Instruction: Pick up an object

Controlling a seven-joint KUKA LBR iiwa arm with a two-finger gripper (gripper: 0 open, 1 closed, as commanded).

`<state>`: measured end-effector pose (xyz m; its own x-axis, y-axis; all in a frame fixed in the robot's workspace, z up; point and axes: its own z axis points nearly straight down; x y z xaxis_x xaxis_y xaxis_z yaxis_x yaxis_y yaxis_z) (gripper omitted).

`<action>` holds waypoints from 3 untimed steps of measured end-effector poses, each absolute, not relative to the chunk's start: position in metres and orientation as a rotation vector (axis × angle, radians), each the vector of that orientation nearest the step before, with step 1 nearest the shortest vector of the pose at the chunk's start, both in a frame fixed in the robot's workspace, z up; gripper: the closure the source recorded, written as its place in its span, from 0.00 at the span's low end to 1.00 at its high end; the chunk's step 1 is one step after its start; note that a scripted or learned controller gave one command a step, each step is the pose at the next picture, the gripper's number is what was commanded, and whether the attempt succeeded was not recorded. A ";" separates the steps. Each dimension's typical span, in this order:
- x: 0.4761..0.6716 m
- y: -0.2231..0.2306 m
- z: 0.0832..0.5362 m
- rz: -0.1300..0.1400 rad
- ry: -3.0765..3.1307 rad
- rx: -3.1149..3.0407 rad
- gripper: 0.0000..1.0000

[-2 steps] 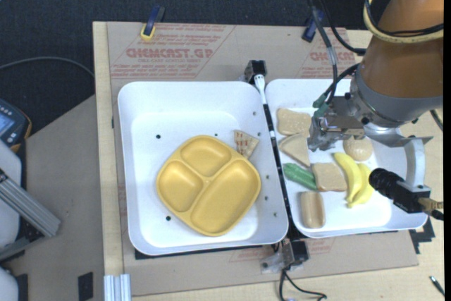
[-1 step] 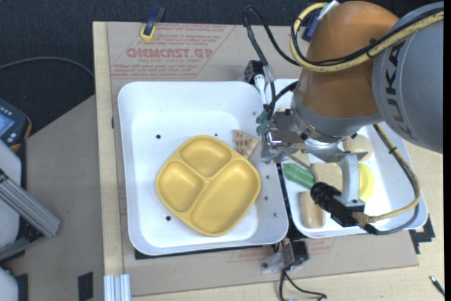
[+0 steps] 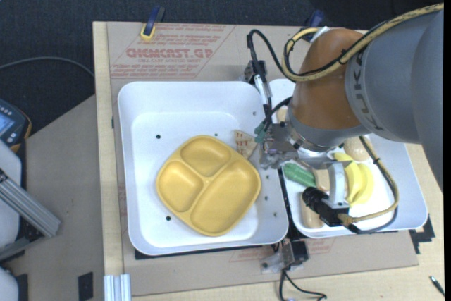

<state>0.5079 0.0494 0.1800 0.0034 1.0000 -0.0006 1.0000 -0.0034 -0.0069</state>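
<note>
A yellow three-compartment plate (image 3: 208, 185) lies in the left bin (image 3: 141, 116), toward its front right. My gripper (image 3: 268, 148) hangs over the divide between the two bins, just right of the plate's far edge, next to a small tan and red item (image 3: 244, 143). In the right bin (image 3: 405, 187) lie a banana (image 3: 359, 183) and a green object (image 3: 299, 175), partly under the wrist. The arm's grey and orange body hides much of the right bin.
The bins rest on a cardboard sheet (image 3: 169, 49) with red printing, held by a blue and yellow clamp (image 3: 150, 23) at the back. A grey rail (image 3: 28, 211) sits off the bench at left.
</note>
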 end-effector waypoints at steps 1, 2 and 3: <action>0.507 0.051 0.184 0.001 -2.220 -2.222 0.00; 0.514 0.084 0.132 -0.026 -2.234 -2.245 0.00; 0.514 0.070 0.139 -0.002 -2.228 -2.275 1.00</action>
<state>0.5137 0.0701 0.1394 0.0212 0.9993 -0.0292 0.9993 -0.0203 0.0316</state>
